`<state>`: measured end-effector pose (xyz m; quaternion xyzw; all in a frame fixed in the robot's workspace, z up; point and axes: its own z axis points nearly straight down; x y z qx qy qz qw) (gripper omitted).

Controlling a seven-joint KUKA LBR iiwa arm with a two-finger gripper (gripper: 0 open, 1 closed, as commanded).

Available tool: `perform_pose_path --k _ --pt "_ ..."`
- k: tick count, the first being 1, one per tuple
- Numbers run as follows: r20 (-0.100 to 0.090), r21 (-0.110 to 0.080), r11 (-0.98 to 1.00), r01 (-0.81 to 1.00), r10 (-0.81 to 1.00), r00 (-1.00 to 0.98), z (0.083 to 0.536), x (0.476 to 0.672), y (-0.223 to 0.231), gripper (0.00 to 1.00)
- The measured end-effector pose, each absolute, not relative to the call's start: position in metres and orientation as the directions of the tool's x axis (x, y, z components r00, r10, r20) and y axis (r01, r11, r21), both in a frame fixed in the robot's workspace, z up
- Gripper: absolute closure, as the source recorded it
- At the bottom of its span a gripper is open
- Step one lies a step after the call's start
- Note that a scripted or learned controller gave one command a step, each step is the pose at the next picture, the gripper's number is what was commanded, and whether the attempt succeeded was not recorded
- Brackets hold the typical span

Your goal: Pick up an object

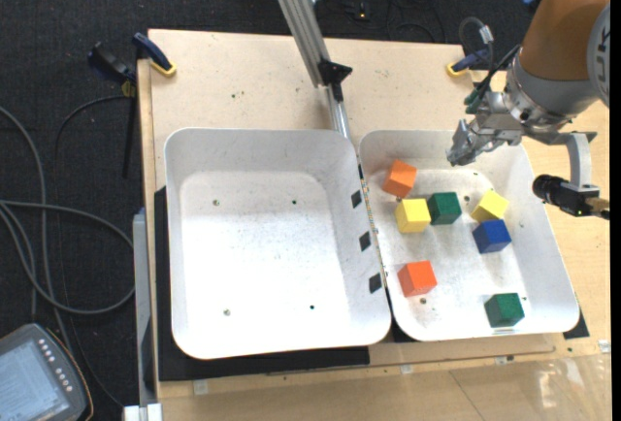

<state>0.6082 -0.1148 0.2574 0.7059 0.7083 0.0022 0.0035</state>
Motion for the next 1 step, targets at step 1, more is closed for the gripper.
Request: perform_pose_path --k 1 --pt "-0.001 0.005 0.003 1.0 1.0 -0.003 0.2856 0.6093 -0.1147 1.0"
